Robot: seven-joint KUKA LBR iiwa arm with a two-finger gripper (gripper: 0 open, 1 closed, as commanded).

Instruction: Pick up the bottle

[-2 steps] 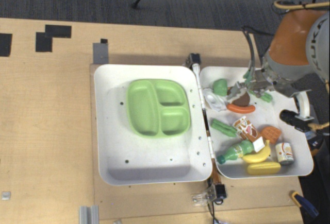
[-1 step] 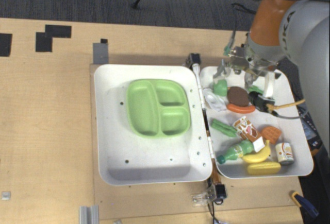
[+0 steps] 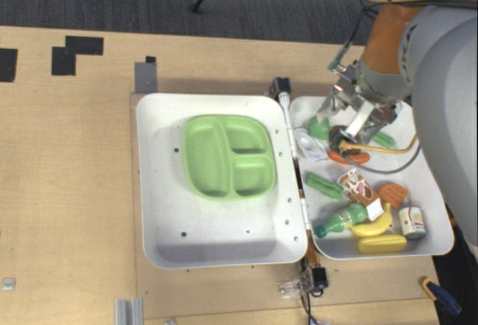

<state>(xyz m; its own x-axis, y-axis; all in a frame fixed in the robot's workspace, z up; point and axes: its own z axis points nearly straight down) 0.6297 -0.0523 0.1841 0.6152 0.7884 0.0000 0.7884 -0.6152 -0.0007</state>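
Note:
The green bottle (image 3: pixel 338 220) lies on its side near the front of the right bin (image 3: pixel 435 189), cap end toward the divider, touching a yellow banana (image 3: pixel 376 226). My gripper (image 3: pixel 329 113) hangs low over the back left part of that bin, just above a small green item (image 3: pixel 320 126). It is well behind the bottle, with several toys between them. The metal wrist parts hide how its tips stand.
In the right bin lie a white crumpled piece (image 3: pixel 307 144), an orange-red item (image 3: pixel 351 158), a green pod (image 3: pixel 326 185), a printed packet (image 3: pixel 356 185), a brown piece (image 3: pixel 393 193) and a small can (image 3: pixel 411 221). The left bin (image 3: pixel 160 189) holds a green divided plate (image 3: pixel 228 156).

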